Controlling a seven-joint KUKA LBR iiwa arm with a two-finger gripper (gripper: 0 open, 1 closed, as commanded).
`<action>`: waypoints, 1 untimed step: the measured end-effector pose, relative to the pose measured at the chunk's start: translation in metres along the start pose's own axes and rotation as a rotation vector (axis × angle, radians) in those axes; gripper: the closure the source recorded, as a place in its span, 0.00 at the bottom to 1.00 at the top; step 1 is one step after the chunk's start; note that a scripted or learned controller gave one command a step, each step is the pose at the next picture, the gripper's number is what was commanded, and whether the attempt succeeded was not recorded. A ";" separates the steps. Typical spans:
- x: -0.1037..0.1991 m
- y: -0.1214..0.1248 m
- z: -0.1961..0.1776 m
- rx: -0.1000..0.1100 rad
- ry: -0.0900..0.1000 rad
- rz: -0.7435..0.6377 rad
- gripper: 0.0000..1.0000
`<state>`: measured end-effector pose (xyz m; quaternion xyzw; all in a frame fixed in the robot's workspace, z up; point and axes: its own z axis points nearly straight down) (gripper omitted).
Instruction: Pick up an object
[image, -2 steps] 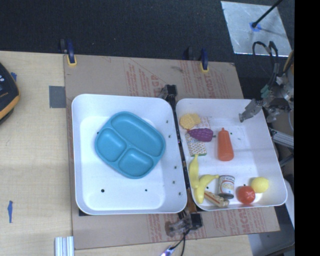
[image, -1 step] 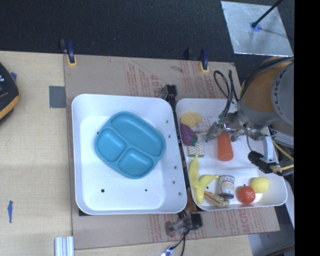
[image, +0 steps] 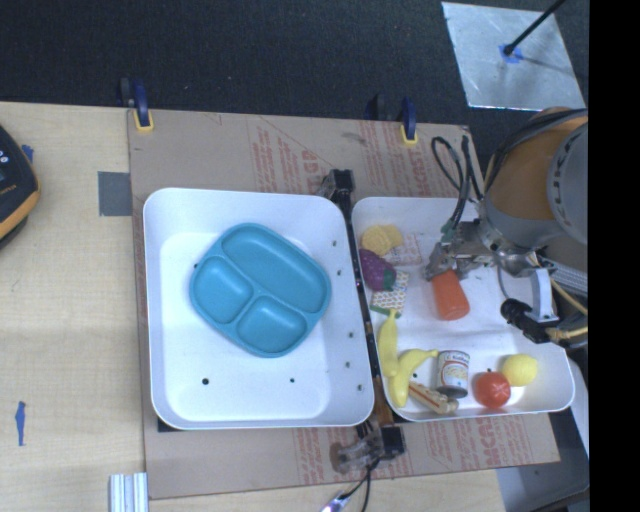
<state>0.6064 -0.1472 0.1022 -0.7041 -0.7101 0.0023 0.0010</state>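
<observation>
Fingers (image: 447, 262), state not readable, are being positioned just above the orange cylinder (image: 450, 296) lying in the right bin (image: 560, 400), where a centred straight descent is being judged necessary for a clean grasp.

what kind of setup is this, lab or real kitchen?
Most likely a robot lab bench for pick trials, not a kitchen. Two white bins sit on a clamped cardboard sheet, the right one holding toy food like a banana, and a robot arm reaches in.
</observation>
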 end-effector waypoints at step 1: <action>0.081 -0.030 -0.090 -0.002 0.002 0.002 1.00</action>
